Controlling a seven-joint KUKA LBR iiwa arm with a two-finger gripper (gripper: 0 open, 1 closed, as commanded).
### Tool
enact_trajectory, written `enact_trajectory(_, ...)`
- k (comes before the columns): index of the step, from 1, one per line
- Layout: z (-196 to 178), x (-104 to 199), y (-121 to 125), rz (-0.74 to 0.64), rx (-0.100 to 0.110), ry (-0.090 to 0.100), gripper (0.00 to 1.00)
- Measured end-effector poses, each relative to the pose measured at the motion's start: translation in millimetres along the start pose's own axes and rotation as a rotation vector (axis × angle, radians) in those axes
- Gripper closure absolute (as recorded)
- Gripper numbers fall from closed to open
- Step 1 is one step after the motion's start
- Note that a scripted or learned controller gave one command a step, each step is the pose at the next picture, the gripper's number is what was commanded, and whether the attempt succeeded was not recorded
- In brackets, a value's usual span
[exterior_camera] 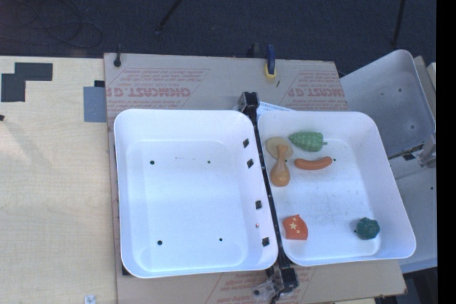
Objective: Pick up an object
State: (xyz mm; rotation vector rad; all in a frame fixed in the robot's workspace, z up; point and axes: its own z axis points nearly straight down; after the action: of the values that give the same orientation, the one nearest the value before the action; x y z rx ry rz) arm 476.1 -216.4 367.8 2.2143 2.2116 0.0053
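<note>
Single camera fixed above bench [57, 174] — angled down, both bins [187, 263] framed whole, mid-range.

two shallow white plastic bins, left [135, 153] and right [388, 174]. in the right: a green bumpy toy vegetable [307, 140], an orange sausage-shaped toy [313, 163], a tan wooden spoon-like piece [278, 160], a red-orange wedge with a pale spot [295, 228], a dark green leafy clump [368, 228].

Two smooth, faintly glossy white plastic bins [187, 126] [370, 132] on printed brown cardboard sheet [178, 82]. Pale matt wood-grain table [50, 189]. Matt, plastic-looking toy food: bumpy green pod [307, 140], smooth orange sausage [313, 164], tan wooden-looking piece [278, 161], rough dark-green lump [368, 228].
</note>
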Motion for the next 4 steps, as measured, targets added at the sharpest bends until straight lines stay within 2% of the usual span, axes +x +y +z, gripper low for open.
enact_trajectory(1, -117.0, 36.1, 27.0, -0.007, -0.001, 0.003, 1.00)
enact_trajectory(2, -144.3, 157.5, 1.2, -0.015, 0.009, 0.009, 1.00)
enact_trajectory(3, -172.5, 230.4, 1.6, -0.011, 0.011, 0.007, 1.00)
enact_trajectory(4, -170.6, 309.4, 15.7, -0.010, 0.014, 0.007, 1.00)
